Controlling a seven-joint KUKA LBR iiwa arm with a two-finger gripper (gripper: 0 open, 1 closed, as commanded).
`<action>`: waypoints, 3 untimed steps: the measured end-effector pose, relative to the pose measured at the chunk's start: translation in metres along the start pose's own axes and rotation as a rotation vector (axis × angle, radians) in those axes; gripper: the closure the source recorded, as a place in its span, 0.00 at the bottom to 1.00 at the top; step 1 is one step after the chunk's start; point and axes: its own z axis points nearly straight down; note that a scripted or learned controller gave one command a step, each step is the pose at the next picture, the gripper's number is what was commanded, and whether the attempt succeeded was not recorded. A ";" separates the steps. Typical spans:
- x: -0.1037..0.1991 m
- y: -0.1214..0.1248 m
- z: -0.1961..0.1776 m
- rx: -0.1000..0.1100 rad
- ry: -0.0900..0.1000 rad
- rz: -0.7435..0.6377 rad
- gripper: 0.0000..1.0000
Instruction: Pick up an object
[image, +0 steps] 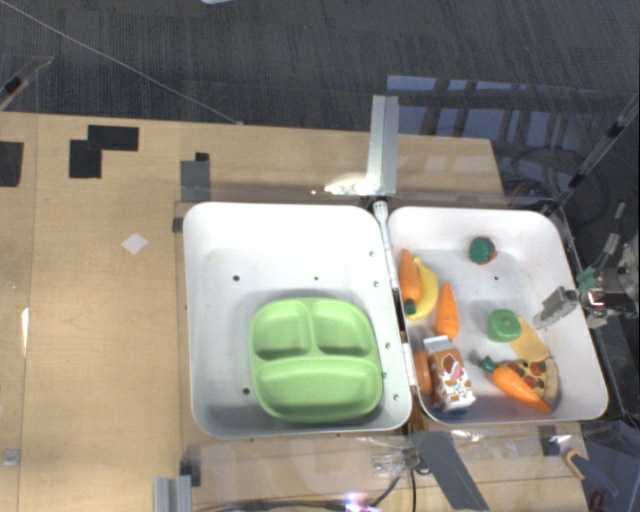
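Front of right bin (575, 330): carton (450, 374) upright near the divider; carrot (518, 381) beside it, lying over a pizza slice (540, 362). Mid-bin: green lid (503, 323), second carrot (447, 310), banana (424, 288) against the left wall. Green-red ball (483, 250) towards the back. Left bin (215, 300): green tray (315, 358), three compartments, front-centre. Gripper (557, 305) at the right bin's right rim, apart from all items; finger spread not discernible, nothing seen between them.
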 end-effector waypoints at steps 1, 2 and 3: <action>0.049 0.019 0.124 0.001 0.001 0.052 0.00; 0.044 0.076 0.133 -0.017 -0.003 0.005 0.00; 0.060 0.146 0.135 -0.011 -0.001 -0.046 0.00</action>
